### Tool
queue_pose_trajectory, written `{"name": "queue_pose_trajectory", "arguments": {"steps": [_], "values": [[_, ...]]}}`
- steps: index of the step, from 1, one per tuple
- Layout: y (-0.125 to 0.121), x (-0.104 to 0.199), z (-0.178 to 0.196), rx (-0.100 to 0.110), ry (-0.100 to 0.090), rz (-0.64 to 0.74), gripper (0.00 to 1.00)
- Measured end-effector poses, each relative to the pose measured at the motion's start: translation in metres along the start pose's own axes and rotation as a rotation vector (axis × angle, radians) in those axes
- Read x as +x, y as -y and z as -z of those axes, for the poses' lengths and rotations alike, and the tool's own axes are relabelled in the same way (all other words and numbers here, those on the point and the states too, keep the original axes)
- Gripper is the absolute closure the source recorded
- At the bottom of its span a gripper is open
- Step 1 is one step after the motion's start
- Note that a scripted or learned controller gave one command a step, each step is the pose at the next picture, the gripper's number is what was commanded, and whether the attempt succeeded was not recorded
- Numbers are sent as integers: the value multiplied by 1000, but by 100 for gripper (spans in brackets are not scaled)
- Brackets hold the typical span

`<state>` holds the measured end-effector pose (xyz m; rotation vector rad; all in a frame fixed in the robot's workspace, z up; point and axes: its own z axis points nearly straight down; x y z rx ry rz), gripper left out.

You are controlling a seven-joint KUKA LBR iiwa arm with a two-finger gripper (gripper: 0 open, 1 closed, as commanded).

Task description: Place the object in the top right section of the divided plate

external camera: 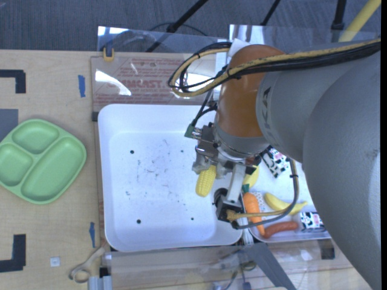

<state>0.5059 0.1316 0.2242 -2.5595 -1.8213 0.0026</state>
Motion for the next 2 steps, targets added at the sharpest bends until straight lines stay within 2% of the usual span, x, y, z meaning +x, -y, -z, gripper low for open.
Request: {"name": "queue_pose_trajectory", "arguments": {"steps": [1,2], "values": [[-51,74,-38,0,0,117,100],[-36,112,-85,3,1,-82,100]]}}
